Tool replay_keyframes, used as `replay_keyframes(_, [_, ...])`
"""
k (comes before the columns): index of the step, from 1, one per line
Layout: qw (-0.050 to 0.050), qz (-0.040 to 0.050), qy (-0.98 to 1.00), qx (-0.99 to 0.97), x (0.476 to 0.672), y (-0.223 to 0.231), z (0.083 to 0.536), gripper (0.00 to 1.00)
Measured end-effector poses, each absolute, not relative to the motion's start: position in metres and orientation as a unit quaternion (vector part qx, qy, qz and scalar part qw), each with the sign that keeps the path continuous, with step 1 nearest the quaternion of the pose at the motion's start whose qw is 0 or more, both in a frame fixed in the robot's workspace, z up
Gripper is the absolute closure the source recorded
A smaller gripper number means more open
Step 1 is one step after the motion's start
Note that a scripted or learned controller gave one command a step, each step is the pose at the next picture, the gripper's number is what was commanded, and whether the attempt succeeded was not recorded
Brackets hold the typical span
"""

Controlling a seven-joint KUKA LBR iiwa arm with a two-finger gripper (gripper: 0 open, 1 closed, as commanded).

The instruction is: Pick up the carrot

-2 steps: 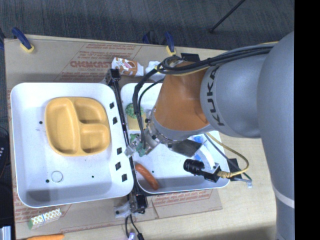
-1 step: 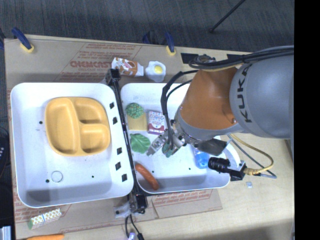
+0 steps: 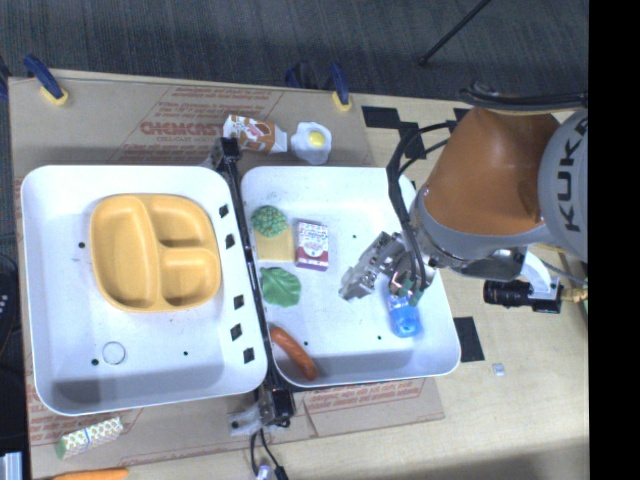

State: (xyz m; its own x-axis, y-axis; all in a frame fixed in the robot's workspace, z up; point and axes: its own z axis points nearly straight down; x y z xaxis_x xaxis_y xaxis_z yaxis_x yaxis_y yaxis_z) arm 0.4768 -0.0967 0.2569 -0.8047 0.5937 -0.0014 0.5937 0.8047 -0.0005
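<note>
An orange-red elongated piece (image 3: 293, 353), carrot-like or sausage-like, lies in the front left corner of the right bin (image 3: 440, 343). A second thin orange piece (image 3: 90, 474) lies on the bench at the view's bottom left edge, cut off by the frame. My gripper (image 3: 356, 280) hangs low over the middle of the right bin, pointing down and left, roughly 90 px up and right of the orange-red piece. It holds nothing that I can see. The arm's orange band (image 3: 490, 173) covers the bin's right side.
The right bin also holds a green broccoli (image 3: 268, 220), a yellow slice (image 3: 278, 248), a small red box (image 3: 312, 244), a green leaf (image 3: 281, 286) and a blue item (image 3: 403, 318) just right of the gripper. A yellow divided plate (image 3: 155, 248) sits in the left bin.
</note>
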Motion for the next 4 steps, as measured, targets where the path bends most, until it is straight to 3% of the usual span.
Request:
replay_keyframes(1, [0.002, -0.0012, 0.961, 0.278, 0.477, -0.198, 0.368, 1.00])
replay_keyframes(2, [-0.001, 0.0001, 0.984, 0.179, 0.476, -0.211, 0.217, 1.00])
replay_keyframes(3, [-0.001, -0.0001, 0.984, 0.179, 0.477, -0.211, 0.217, 0.00])
replay_keyframes(4, [-0.001, 0.0003, 0.999, 0.048, 0.509, -0.198, 0.180, 0.00])
